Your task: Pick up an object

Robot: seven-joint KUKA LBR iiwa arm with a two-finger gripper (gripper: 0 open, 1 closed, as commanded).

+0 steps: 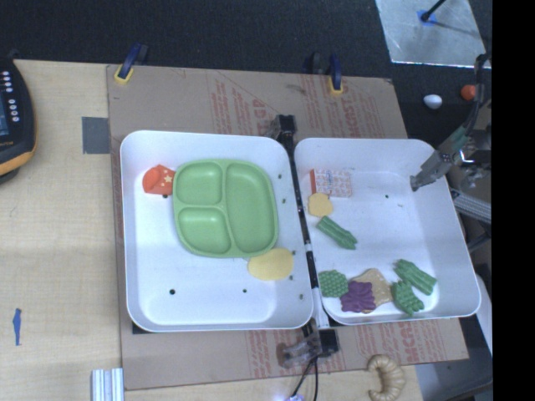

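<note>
Nearest, along the front of the right bin (435,249): a cluster of toy food. Purple grapes (360,296) lie against a tan piece (376,282), green pieces flank them (332,283) (406,297), another green piece (415,274) sits just behind. All touching or nearly so.

Mid-bin: a green pod (336,232) lies alone, a small yellow piece (320,205) just behind it, then a red-and-white card (332,182) near the back wall.

Left bin (138,249): green divided plate (226,206), yellow piece (271,264) at its front edge, red piece (158,180) at its far left.

My gripper (422,176) hangs at the right bin's far right edge, well apart from every object, holding nothing. How wide it stands I cannot tell.

Risks, as I judge them: descending on the front cluster could wedge two items or scatter them. The card lies flat and may slip. The lone pod looks the safest target.
</note>
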